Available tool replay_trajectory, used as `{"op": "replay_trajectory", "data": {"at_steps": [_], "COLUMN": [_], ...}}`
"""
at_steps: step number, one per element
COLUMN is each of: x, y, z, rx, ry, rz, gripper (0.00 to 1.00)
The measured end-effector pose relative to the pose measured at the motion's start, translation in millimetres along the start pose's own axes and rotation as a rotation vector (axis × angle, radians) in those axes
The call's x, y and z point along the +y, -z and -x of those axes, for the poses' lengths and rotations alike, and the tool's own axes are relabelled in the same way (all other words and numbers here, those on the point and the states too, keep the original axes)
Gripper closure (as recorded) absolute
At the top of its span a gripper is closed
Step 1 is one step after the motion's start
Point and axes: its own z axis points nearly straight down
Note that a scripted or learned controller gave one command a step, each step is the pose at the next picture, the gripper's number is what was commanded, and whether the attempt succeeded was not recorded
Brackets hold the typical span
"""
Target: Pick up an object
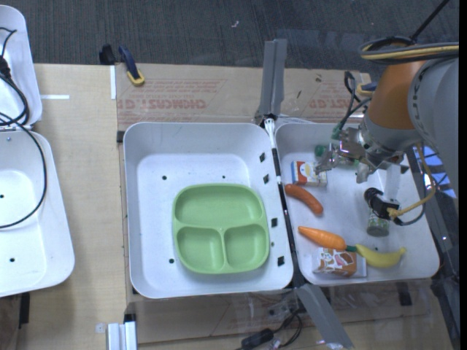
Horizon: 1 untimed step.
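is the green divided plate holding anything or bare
Bare: all three compartments of the green plate show plain green. It lies flat in the left bin.

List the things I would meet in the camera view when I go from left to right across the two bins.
Green divided plate in the left bin → hot dog → carrot → banana in the right bin. The small cartons and the gripper overlap these in the order, so I leave them out.

Right bin (416, 268) held: small white carton (304, 172) upper left; sausage (304, 199) below it; carrot (322, 237); orange packet (339, 262); banana (381, 254) at front.
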Motion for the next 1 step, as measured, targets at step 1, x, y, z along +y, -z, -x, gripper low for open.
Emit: {"op": "replay_trajectory", "data": {"at_steps": [1], "x": [-7.6], "y": [4.3], "z": [-13.9], "rx": [0.0], "ry": [0.128], "rz": [0.0], "gripper": [0.0]}}
